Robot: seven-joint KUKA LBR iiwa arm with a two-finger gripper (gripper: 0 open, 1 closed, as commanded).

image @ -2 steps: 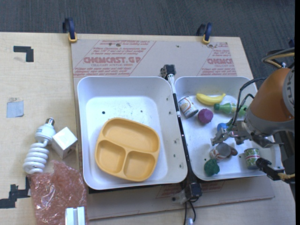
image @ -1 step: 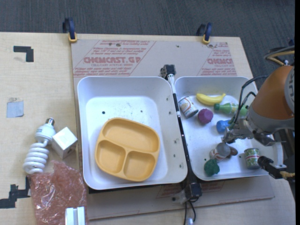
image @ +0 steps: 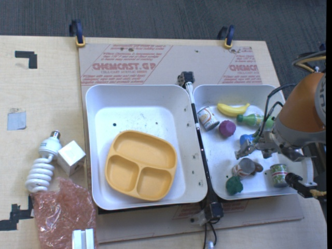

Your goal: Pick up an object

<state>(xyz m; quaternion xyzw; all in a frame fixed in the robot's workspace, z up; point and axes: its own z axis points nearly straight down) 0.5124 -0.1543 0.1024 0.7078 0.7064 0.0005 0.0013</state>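
Objects for picking lie scattered in the right bin (image: 215,188) on the table (image: 41,87). The left bin (image: 98,139) holds a yellow divided plate (image: 140,165). In the right bin, a banana (image: 232,108) lies by the far edge, a small can (image: 207,118) near the far-left corner, a purple ball (image: 226,128) beside it. The pincer (image: 248,150) hangs mid-bin; whether spread or pressed together, I cannot tell.

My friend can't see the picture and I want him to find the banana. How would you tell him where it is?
Look at the right white bin, the one full of small toys. Go to its far edge, the side near the blue clamps: the banana lies there on its side, between a little can and a green bottle. It is the only yellow, curved thing in that bin.
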